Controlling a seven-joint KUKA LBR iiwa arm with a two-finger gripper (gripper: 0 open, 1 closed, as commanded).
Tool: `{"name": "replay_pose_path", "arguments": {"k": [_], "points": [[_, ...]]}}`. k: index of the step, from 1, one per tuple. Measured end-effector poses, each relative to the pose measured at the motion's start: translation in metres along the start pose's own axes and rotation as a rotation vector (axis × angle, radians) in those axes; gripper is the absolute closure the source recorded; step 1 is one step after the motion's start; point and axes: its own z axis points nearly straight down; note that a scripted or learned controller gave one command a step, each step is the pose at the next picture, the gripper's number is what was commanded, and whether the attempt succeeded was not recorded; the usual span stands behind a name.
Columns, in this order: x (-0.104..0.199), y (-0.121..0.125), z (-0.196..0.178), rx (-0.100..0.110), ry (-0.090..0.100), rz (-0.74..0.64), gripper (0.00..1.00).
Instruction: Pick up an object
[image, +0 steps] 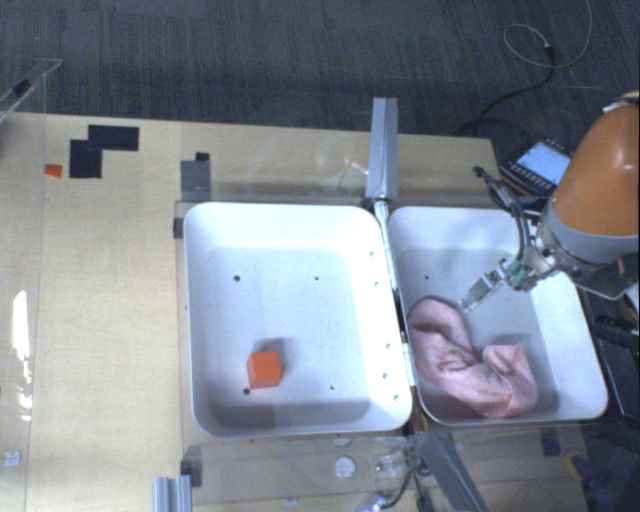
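Over the right-hand shallow white plastic bin (590, 385), the two-finger gripper (483, 293) hangs just above the upper edge of a crumpled pink cloth (465, 358), which lies along that bin's near side; whether its slim fingers are spread or closed I cannot tell from this slanted view, and nothing sits between them. The cloth looks the likelier target. To take it well, the tips should drop onto a raised fold, not flat fabric, and close fully, since soft cloth slips. A small orange cube (265, 369) rests in the left-hand white bin (210, 300), well apart.
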Motion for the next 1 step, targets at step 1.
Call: {"name": "replay_pose_path", "arguments": {"k": [1], "points": [[0.0084,-0.0161,0.1244,-0.004,-0.001,-0.067,0.0]]}}
